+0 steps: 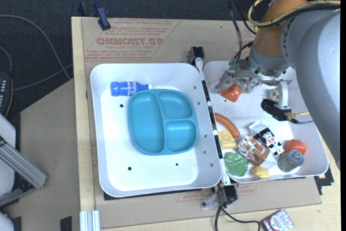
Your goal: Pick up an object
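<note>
My gripper point(236, 86) is low in the back left part of the right bin point(319, 162). Its fingers point(223, 84) stand apart, open, on either side of a small orange-red block point(232, 94) that rests on the bin floor; I cannot tell whether they touch it. In front of it lie an orange sausage-shaped toy point(227, 124), a yellow wedge point(227, 140), a green lump point(235, 162), a brown-and-white box point(253, 149), a black-and-white piece point(268, 138), a red-orange ball point(296, 146) and a grey can point(289, 160).
The left bin point(102, 116) holds a blue divided plate point(162, 120) and a blue bottle point(128, 87) lying at its back left. A ridge point(210, 111) separates the two bins. The arm's grey body point(319, 51) overhangs the right bin's right side.
</note>
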